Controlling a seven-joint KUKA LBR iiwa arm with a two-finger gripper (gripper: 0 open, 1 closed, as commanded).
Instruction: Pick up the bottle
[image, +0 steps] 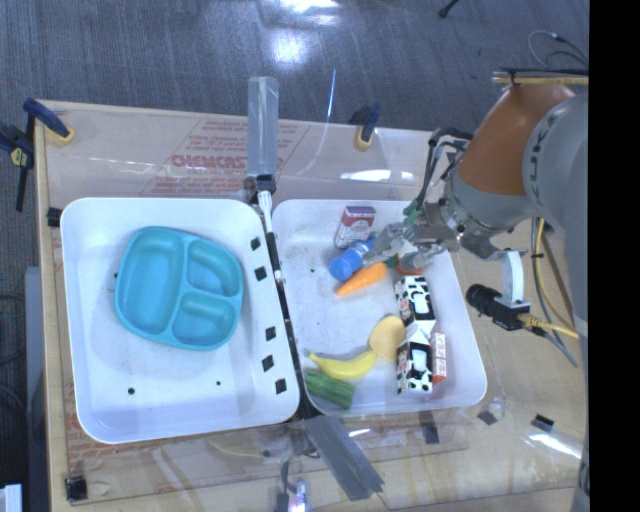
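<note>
A blue bottle (349, 262) is lying on its side in the upper middle of the right bin (310, 225), its long axis running diagonally from lower left to upper right, toward the gripper (392, 242). Which end is the cap cannot be told. The gripper is reaching in from the right of the frame and hovering at the bottle's upper right end; whether it is clenched or released cannot be told. An orange carrot (361, 279) is lying just below the bottle, roughly parallel to it. A small red and white carton (354, 224) is sitting just above. Lower in this bin are lying a yellow banana (341, 365), a yellow pear-like fruit (387, 337), a green vegetable (329, 390), and a black and white patterned carton (416, 335). The left bin (90, 400) is holding a light blue divided tray (180, 287).
</note>
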